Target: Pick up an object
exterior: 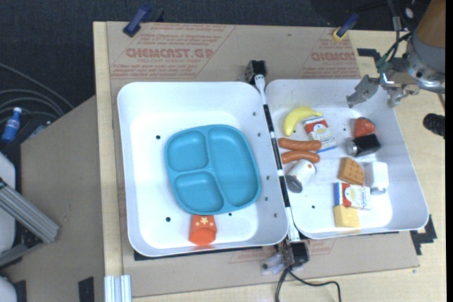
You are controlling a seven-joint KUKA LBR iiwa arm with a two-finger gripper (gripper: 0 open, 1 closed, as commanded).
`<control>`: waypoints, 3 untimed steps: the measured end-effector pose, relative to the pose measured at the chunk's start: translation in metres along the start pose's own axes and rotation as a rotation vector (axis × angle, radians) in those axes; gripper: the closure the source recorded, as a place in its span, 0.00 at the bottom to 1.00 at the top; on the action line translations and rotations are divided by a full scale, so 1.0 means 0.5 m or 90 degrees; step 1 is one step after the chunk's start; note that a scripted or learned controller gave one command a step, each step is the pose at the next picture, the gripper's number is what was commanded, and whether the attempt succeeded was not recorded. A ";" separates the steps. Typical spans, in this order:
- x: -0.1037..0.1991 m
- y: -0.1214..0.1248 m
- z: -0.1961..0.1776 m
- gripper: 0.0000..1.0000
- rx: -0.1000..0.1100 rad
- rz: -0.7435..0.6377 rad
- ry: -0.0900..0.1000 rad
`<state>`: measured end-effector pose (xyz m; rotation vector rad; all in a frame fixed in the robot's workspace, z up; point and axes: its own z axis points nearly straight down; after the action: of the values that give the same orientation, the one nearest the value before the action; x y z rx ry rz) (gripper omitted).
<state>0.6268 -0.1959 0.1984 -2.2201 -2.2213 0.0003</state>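
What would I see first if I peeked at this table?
The big blue plate with three sections, lying in the middle of the left bin, with a small orange cup just below it. Next, the right bin crowded with toy food: a yellow banana at its upper left and sausages below that. The end effector hangs over that bin's upper right corner.

This looks like a robotics lab: a plywood bench (212, 46) stamped with a supplier's name, clamps (140, 19) at its corners, loose cables (28, 92) on dark carpet, aluminium framing (28, 212), and toy food (301, 118) in white bins (134, 173).
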 end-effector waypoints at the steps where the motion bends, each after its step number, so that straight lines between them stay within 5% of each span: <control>1: -0.013 0.010 0.229 0.00 0.001 0.000 0.000; 2: -0.013 0.013 0.206 1.00 -0.001 -0.001 -0.001; 3: 0.072 0.082 0.042 1.00 -0.002 -0.001 -0.001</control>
<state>0.6675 -0.1597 0.1773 -2.2208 -2.2250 -0.0028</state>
